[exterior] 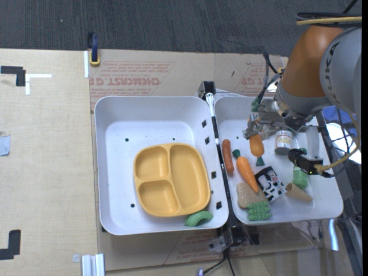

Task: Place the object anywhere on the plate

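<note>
From above, the yellow plate (pixel 171 179) with three compartments lies in the left bin (pixel 109 154), centre of the frame, with a green piece (pixel 199 218) just beside its lower right edge. The right bin (pixel 328 203) holds the toy food: a sausage (pixel 228 156), a long carrot (pixel 248 173), a slice of bread (pixel 248 195), a green pod (pixel 259 211), a black-and-white carton (pixel 270 183), a small jar (pixel 283 139) and, nearest the arm, a small orange piece (pixel 256 146).

The gripper (pixel 257 132) hangs at the upper right of the frame, directly over that orange piece, which is probably the object to move. Whether the jaws are released or clenched cannot be told; the wrist hides them, and it is unclear whether the piece is touched.

The risks, as I judge them: the piece is small and rounded, so it could slip free or roll. The sausage and carrot lie near, so the jaws could knock them. The carry must cross both bin walls, where a loose hold could drop it short of the plate.

The arm covers the right bin's upper right corner.
</note>
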Motion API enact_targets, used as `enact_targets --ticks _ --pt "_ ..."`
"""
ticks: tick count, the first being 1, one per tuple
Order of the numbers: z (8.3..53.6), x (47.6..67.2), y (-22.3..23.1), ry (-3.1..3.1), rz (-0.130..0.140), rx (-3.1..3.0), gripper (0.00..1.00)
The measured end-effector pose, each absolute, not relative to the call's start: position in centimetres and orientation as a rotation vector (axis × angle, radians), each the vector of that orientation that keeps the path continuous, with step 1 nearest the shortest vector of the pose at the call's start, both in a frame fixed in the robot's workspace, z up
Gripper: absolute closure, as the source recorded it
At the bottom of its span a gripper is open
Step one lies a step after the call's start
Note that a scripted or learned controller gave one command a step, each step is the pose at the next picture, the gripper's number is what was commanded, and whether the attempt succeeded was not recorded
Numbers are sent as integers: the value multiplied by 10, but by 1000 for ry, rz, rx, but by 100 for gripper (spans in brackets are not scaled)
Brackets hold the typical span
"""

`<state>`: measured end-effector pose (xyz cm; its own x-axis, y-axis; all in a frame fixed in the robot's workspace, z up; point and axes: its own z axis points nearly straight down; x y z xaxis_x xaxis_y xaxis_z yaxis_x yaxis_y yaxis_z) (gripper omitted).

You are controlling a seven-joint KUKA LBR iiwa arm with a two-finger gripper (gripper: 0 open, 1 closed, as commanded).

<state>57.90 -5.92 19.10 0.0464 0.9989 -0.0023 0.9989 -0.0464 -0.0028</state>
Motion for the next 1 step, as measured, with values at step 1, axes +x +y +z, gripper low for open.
enact_targets --ticks 1 --pt "191 560 44 -2184 6 -2255 100"
